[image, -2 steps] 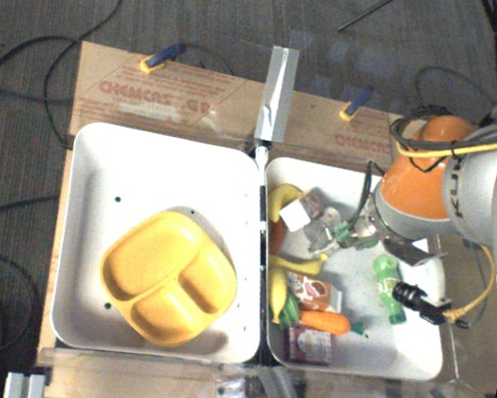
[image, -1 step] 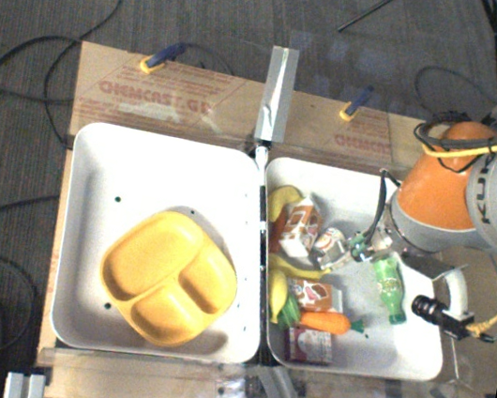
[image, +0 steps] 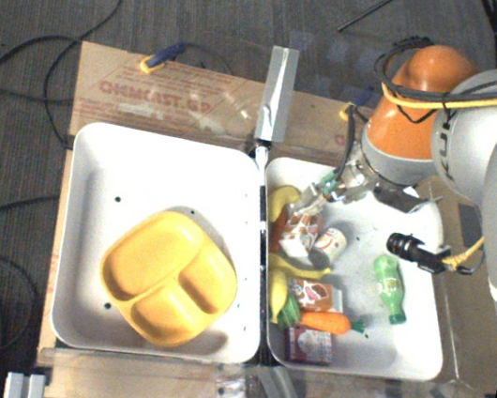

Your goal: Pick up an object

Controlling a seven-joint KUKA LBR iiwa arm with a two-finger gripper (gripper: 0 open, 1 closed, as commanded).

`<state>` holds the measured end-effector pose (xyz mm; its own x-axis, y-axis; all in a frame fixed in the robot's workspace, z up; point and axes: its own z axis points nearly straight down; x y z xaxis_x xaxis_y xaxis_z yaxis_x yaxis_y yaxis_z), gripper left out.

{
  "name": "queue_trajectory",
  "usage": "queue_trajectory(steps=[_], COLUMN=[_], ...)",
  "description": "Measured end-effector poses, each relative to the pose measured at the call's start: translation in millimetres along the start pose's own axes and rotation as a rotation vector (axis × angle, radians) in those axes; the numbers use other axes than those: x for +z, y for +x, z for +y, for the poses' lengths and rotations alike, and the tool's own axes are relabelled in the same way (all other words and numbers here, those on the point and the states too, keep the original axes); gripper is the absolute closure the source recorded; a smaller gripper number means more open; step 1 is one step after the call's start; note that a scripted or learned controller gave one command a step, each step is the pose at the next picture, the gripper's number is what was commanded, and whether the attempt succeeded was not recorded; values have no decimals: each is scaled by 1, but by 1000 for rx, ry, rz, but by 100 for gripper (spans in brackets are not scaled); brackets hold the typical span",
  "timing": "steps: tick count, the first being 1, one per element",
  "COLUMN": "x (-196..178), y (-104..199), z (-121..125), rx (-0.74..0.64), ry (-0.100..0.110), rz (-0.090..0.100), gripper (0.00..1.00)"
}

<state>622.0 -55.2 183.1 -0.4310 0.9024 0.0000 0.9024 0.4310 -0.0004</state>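
Note:
My gripper [image: 309, 206] reaches down into the upper left part of the right bin [image: 410, 360], right over a pile of small items. Beneath and beside it lie a banana [image: 284, 200], a red and white packet [image: 299, 236] and a small white cup [image: 330, 244]. Lower in the bin are a second banana [image: 278, 289], a red and white box [image: 315, 297], a carrot [image: 326, 322] and a dark purple packet [image: 308, 345]. A green bottle [image: 389, 287] lies toward the right. The wrist hides the fingertips.
The left bin [image: 102, 167] holds a yellow sectioned plate [image: 170, 277]. A metal divider bar [image: 277, 93] stands between the bins at the back. A black cylinder [image: 415, 251] sticks out from the arm over the right bin. Cables lie on the floor to the left.

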Motion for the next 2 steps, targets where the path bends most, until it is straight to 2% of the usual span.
queue_trajectory(steps=[1,2], x=[-38,1], y=[67,58], z=[-29,2], rx=[-4,126], ry=[2,2], rz=[2,2], gripper=[100,100])
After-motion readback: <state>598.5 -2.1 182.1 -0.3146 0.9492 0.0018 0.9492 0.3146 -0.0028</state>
